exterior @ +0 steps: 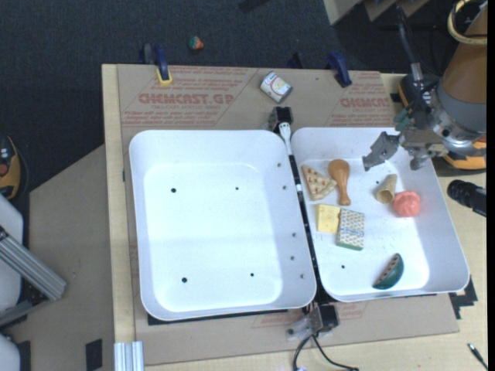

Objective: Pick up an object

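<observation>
The grey arm with an orange band reaches in from the right, its two-finger gripper (396, 151) spread open with nothing between its fingers, hovering over the right white bin (433, 273). Seven small items lie there: nearest, a green wedge (388, 272); then a patterned block (351, 229), yellow square (329, 219), pink ball (407, 203), tan cone (386, 187), tan drumstick (339, 179) and checked triangle (316, 182). Farther off, a small white box (275, 86) sits on the bench, its markings unreadable.

the bench (193, 99) is a brown board printed with red lettering. 2 shallow white bins sit on it side by side, touching: the left bin (147, 207) and the right bin (441, 246). a small white box (275, 86) lies near the back edge.
</observation>
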`<action>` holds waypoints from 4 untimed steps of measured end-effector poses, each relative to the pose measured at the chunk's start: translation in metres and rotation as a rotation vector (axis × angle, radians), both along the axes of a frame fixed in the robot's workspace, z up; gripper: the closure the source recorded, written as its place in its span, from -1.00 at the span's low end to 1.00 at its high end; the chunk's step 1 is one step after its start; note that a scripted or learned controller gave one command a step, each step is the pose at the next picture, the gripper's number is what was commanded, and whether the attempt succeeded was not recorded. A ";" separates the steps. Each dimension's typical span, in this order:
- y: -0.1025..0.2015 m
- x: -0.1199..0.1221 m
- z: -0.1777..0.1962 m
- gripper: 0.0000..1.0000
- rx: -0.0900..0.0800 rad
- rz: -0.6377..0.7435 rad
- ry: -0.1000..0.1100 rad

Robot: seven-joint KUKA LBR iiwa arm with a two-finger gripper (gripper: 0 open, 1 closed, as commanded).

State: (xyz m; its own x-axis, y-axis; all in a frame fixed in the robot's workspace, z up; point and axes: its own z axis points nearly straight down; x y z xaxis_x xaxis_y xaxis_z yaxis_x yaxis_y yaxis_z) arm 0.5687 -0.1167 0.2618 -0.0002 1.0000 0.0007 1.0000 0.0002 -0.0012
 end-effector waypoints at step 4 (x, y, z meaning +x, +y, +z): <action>0.225 0.001 -0.136 -1.00 0.000 0.003 0.007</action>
State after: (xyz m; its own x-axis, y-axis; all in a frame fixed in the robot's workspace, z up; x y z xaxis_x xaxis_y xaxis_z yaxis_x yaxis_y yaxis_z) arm 0.5699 0.1086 0.1258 -0.0035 1.0000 0.0011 1.0000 0.0035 -0.0086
